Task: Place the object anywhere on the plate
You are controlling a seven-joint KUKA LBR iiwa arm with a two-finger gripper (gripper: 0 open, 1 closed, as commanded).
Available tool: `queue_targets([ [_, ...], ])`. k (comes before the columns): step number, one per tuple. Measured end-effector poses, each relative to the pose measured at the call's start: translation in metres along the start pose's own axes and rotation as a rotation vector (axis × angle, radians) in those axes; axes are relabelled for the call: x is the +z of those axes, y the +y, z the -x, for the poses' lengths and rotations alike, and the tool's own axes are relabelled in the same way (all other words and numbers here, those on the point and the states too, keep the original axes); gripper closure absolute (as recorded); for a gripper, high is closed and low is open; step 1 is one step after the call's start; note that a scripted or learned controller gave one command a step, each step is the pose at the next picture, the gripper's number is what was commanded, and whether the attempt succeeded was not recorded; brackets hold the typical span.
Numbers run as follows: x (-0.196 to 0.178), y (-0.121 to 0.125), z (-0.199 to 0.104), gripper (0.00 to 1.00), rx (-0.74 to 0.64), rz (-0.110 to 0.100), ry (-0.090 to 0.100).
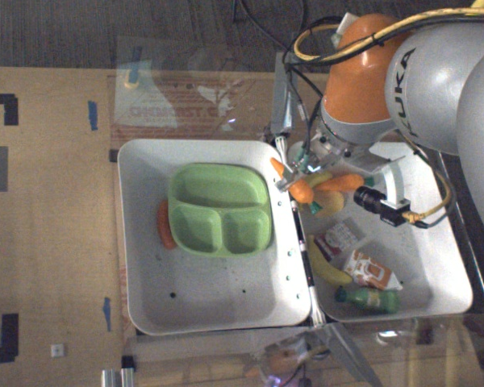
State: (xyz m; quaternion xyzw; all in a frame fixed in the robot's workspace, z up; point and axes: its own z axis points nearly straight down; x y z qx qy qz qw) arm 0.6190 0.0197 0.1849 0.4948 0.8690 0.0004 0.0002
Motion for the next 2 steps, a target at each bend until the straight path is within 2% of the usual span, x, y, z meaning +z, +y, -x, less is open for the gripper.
queue_targets([
  [1, -0.0003, 0.0062, -0.0705, 1.0, -0.237, 0.0, 0.001],
  [2, -0.0004, 0.006, -0.0701, 0.0, -0.236, 0.0, 0.001],
])
